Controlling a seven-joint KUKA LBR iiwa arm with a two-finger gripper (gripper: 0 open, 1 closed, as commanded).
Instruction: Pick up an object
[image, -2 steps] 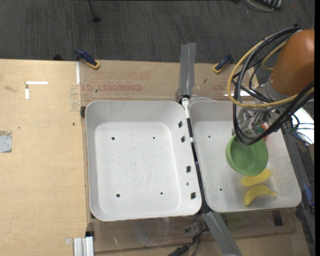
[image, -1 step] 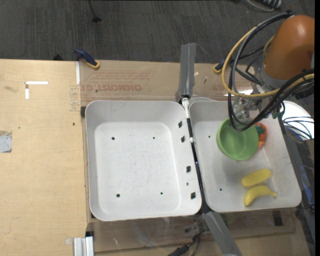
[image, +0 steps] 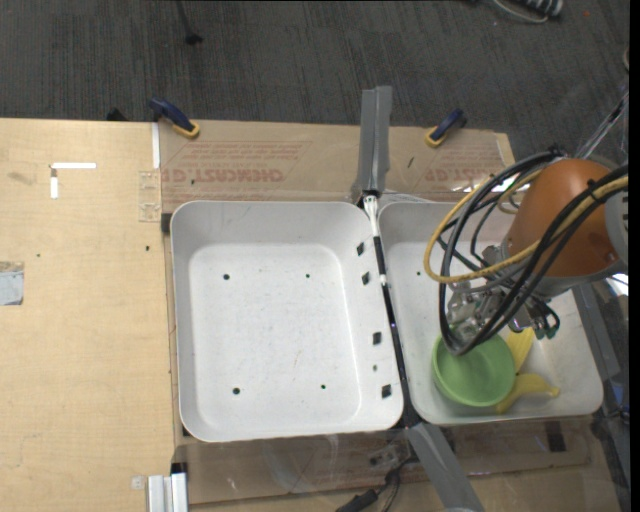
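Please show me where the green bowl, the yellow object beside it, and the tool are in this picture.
green bowl (image: 476, 374): camera view, on the inside of its bottom.
yellow object (image: 533, 385): camera view, on the part sticking out at the bowl's right.
tool (image: 462, 328): camera view, on its metal end just above the bowl's rim.

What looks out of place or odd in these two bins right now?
Nothing looks spilled or broken. Everything is crowded into the right bin: a green bowl sits at its front, with yellow pieces wedged against the bowl's right side. The gripper hangs just above the bowl's rim, under loops of cable.
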